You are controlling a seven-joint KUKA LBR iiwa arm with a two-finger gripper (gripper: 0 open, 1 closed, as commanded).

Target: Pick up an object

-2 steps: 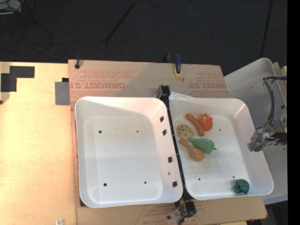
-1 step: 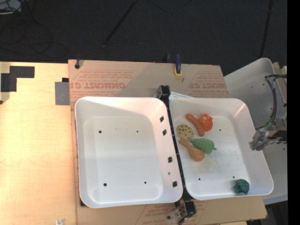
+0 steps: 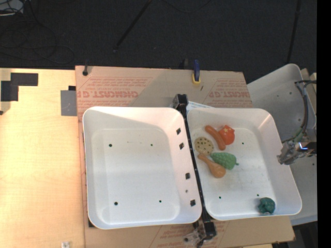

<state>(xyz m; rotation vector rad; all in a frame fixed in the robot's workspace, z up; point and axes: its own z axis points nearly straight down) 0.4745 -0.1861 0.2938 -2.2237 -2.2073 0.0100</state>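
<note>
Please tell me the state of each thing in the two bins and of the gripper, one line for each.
Left bin: holds no objects.
Right bin: holds toys.
Red toy: lying, untouched.
Green leafy toy: lying across the drumstick.
Teal toy: alone near the corner.
Gripper: at the right rim, holding nothing visible.

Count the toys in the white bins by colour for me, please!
Orange or red: 2, a sausage and a tomato-like toy
Tan or brown: 2, a round cookie and a drumstick
Green: 2, a leafy toy and a teal lump
Total: 6, all in the right bin
</note>
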